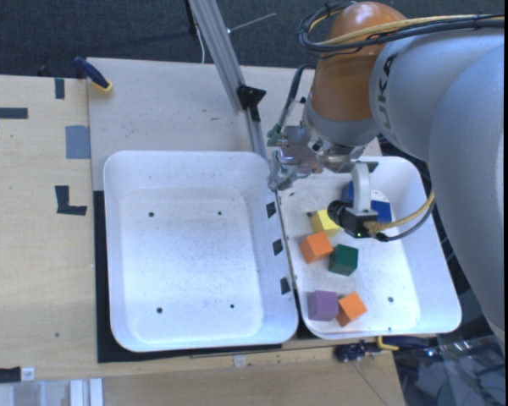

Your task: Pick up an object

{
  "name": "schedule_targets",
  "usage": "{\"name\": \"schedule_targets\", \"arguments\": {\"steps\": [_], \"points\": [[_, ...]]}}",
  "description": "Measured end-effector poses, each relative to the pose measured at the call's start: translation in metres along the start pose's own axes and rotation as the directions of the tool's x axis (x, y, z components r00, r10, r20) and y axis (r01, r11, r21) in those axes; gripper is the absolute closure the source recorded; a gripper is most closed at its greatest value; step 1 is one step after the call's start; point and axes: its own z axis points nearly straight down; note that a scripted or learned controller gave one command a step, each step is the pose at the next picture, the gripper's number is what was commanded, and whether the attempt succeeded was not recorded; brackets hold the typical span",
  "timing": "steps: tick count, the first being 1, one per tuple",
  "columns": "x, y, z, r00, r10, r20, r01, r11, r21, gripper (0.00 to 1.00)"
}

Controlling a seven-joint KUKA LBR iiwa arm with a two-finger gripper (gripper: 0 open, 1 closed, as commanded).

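Camera view: two shallow white bins sit side by side on the tabletop (34,227). The left bin (118,176) takes up the centre of the frame; the right bin (406,311) sits at the centre right and holds all the loose blocks. The grey arm with its orange band (351,57) comes in from the upper right and bends down over the upper part of the right bin.

The gripper (288,163) hangs near the top of the divide between the two bins, just above the right bin's upper left corner. It is small and partly masked by the wrist hardware — whether it is spread or pressed together, I cannot tell. No block is visible at it.

The candidates for picking all lie in the right bin: a yellow block (323,220) with an orange block (316,246) just below it, a green block (344,259) beside that, a blue block (379,210) partly behind a cable and connector towards the upper right, and lower down a purple block (323,304) touching a second orange block (351,308).

As a judgement, the task looks unfinished — every block rests on the bin floor and none is lifted. What remains is the whole of it: settle on a block, close on it, raise it clear. The yellow block lies nearest the gripper.
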Motion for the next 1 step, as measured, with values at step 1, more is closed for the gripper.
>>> {"name": "schedule_targets", "arguments": {"steps": [1], "points": [[0.0564, 0.0184, 0.0133, 1.000, 0.001, 0.001, -0.001, 1.000, 0.002, 1.00]]}}
